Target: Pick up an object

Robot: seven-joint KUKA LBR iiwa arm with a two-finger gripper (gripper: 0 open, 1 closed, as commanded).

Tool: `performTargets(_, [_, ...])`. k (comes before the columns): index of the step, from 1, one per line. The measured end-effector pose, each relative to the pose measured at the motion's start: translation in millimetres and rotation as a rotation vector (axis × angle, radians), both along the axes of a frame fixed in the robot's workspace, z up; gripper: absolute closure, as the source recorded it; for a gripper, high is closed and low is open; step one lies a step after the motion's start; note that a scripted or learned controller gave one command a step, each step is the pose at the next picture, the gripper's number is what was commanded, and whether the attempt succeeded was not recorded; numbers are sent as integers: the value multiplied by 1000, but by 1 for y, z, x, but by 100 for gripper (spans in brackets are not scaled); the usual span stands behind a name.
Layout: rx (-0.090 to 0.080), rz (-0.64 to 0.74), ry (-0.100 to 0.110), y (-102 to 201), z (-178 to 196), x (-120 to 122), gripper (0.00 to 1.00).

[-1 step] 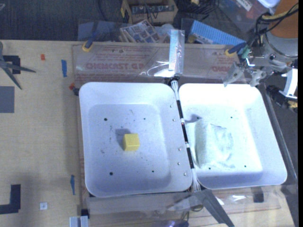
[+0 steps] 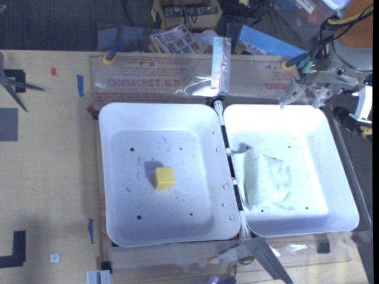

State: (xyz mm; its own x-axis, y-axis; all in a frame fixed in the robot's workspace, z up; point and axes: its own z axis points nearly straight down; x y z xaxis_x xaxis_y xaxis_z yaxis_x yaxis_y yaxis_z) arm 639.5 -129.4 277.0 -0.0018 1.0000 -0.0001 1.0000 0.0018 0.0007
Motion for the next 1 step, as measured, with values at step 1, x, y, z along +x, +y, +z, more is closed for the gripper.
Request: performTargets(1, [0, -73, 0, 31, -169, 10, 0])
